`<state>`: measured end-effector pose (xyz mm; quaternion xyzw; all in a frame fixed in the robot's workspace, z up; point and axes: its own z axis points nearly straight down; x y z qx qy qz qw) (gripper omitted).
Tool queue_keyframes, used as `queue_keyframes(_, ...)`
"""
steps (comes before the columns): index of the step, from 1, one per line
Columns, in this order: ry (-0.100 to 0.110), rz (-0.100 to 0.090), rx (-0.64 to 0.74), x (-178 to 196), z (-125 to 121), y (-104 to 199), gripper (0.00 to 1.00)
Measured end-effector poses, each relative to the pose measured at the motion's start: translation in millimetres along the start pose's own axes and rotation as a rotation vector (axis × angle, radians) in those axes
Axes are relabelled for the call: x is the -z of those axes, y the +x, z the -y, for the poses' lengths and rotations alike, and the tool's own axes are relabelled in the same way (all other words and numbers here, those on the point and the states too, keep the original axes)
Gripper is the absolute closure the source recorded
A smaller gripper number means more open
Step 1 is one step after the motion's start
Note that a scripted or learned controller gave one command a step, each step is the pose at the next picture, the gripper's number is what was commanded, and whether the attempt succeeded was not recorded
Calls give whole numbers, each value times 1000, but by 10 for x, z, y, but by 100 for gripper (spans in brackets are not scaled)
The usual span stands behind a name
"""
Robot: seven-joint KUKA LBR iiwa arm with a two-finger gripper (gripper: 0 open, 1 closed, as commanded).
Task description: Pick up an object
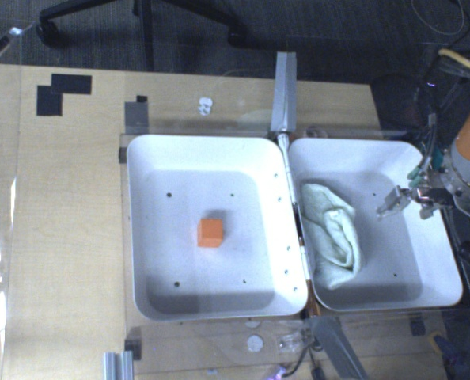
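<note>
1. Two shallow white bins are seen side by side on a pale wooden bench (61, 236): the left bin (152, 212) and the right bin (437, 267), their inner walls touching along a metal divider (285, 93).
2. An orange cube (210, 233) is found near the middle of the left bin's floor, slightly toward 6 o'clock, apart from every wall.
3. A crumpled white cloth (332, 232) is seen in the right bin, lying along the wall at 9 o'clock and stretching toward 6 o'clock.
4. The gripper (393, 202) is held over the right bin, at about 3 o'clock from its middle, with the arm (464, 161) entering from the right edge.
5. The gripper is seen at 2 o'clock from the cloth, apart from it; nothing is seen between its fingers.
6. Whether the fingers are spread or pressed together cannot be told.
7. Black tape patches (61, 92) are seen on the bench at 11 o'clock from the left bin.
</note>
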<state>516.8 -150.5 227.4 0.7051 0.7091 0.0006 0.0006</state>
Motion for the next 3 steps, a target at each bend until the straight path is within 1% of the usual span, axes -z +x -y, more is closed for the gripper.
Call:
queue_keyframes(1,-10,1,-80,-1295,-221,150,0)
queue_keyframes(2,-13,-1,-78,-1184,-237,166,100)
queue_keyframes(3,-4,2,76,85,-1535,440,100)
